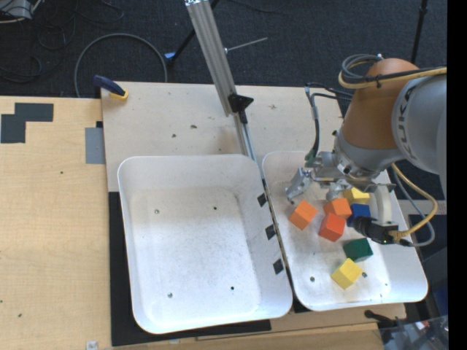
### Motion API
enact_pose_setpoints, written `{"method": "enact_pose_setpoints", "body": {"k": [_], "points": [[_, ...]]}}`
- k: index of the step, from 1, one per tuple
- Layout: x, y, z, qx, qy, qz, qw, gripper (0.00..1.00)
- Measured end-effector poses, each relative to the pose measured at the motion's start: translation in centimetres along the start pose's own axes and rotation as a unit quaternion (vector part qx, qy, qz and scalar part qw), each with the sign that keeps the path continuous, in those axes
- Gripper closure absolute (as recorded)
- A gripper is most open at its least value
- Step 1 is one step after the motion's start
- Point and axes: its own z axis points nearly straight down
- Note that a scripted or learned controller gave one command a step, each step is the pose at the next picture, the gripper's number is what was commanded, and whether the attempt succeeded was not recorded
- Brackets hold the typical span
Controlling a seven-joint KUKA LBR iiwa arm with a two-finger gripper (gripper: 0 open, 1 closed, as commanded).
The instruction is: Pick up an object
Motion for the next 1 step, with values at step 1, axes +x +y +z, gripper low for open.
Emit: {"method": "enact_pose_setpoints", "body": {"k": [1], "points": [[-7.16, 1.17, 8.51, -0.003, 0.0, -0.004, 1.0, 0.0]]}}
